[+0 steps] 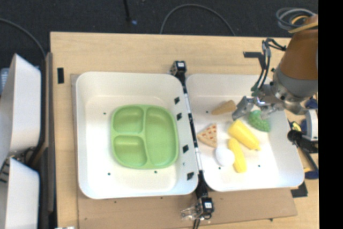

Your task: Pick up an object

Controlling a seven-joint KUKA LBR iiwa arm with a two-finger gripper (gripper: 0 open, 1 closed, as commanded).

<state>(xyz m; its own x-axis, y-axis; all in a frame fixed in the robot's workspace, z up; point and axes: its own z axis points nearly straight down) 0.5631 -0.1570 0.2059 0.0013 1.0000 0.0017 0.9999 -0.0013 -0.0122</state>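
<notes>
Hand (pixel 256 109) hovers touching green object (pixel 261 122).

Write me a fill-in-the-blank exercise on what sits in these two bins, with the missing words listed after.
1. The green divided tray lies in the ____ bin of the camera view.
2. The tray has ____ compartments.
3. The pizza slice lies in the right bin, close to the ____ between the two bins.
4. The gripper hangs over the ____ bin, near the green toy and the yellow corn.

Missing words: left; three; divider; right
</notes>
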